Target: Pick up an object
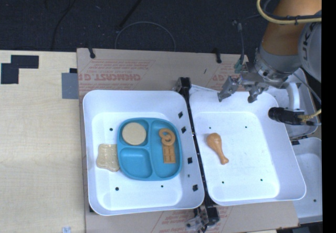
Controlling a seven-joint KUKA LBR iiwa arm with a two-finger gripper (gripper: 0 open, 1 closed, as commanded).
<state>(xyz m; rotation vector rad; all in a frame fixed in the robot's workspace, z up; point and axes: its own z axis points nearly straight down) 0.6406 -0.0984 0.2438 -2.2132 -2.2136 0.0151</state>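
Bins sit side by side on the bench, and the order of trouble runs from them down to the smallest piece. The right bin (286, 174) carries a single tan drumstick-shaped toy (217, 147) near its middle, lying flat and slanted, thick end toward the far edge and thin end toward the near edge; this looks like the likeliest thing to pick. The left bin (100, 116) holds a blue divided tray (137, 168) in its centre, with a round tan disc (134, 133) in the tray's far-left compartment and a tan key-like piece (167, 145) in its right compartment, plus a pale flat piece (107, 157) just beside the tray's left edge. The arm (289, 22) hangs over the far edge of the right bin, and the gripper (239, 89) hovers above that rim with its fingers spread apart, carrying nothing. From here I judge several risks: a straight descent would strike the bin's far wall, since the gripper is well short of the toy; the toy's rounded, tapering body could roll or squirt out if the fingers close across its slant rather than square to it; and closing on the thin end may let it pivot and drop.
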